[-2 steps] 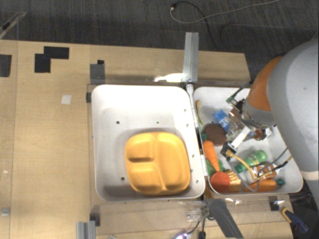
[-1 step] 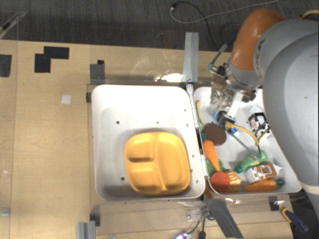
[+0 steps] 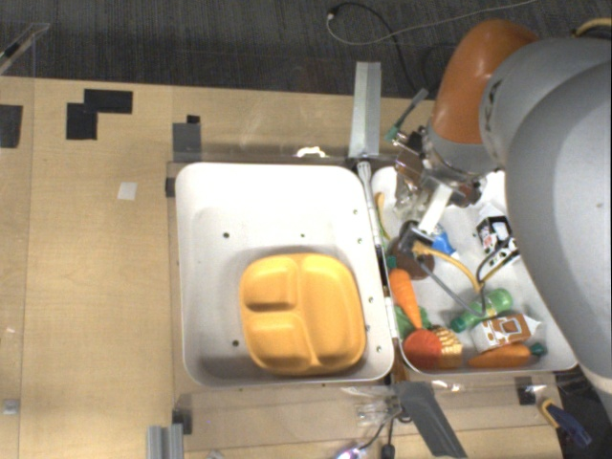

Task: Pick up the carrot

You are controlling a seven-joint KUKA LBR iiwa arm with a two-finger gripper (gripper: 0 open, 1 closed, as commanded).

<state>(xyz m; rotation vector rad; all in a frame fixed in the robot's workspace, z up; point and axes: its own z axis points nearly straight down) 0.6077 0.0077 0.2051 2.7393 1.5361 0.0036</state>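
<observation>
While a red toy [image 3: 426,347] and a long orange piece [image 3: 499,357] are lying along the near wall of the right bin [image 3: 521,299], the carrot [image 3: 406,300] is resting just behind them, lengthwise beside the bin's left wall. Just beyond its far, green end the jaws are hanging, not around it; I cannot tell whether they are open or closed. Farther back, the grey arm [image 3: 555,161] is reaching in.
</observation>
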